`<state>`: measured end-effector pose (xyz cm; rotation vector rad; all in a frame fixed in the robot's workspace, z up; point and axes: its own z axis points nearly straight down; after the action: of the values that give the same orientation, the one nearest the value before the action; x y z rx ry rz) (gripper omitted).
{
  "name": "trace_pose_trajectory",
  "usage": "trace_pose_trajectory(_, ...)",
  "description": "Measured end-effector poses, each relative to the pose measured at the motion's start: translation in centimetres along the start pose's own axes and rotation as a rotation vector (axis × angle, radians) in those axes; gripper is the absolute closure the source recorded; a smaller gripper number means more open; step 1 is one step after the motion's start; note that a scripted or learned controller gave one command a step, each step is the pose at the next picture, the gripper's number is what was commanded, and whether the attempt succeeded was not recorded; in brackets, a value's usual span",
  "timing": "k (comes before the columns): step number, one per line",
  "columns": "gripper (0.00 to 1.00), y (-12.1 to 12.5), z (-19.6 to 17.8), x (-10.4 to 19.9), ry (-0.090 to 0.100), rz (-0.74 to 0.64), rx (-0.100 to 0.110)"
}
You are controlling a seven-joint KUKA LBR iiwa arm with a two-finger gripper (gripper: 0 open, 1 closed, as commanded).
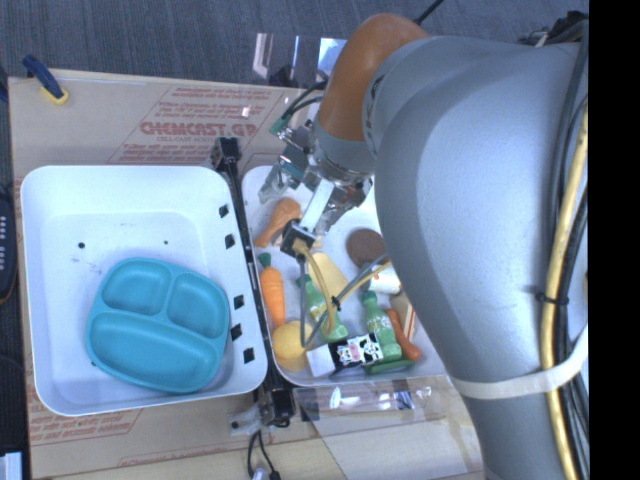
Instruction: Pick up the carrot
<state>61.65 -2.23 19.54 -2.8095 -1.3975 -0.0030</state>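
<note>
Camera view: one grey arm [470, 168] reaches in from three o'clock. Two white bins: the left bin [60, 198] holds one blue plate [158, 325] toward its five o'clock. The gripper [300, 178] hangs at the right bin's [300, 373] eleven o'clock; I cannot tell its opening. Two green bottles [322, 308] [380, 323] lie toward six. One carrot [272, 296] lies at nine, beside the bin's wall.

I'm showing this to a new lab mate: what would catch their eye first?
The huge grey arm dominates, leaning over the right bin from the right. Next comes the blue divided plate in the left bin, then the orange carrot against the right bin's left wall.
</note>
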Motion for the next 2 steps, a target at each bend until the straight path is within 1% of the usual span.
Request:
trace_pose_trajectory(1, 0.00, -1.6, -6.5, -2.1, -0.005, -0.220, 0.002)
trace_pose_trajectory(2, 0.00, -7.9, 0.7, -7.3, -0.011, -0.280, 0.012)
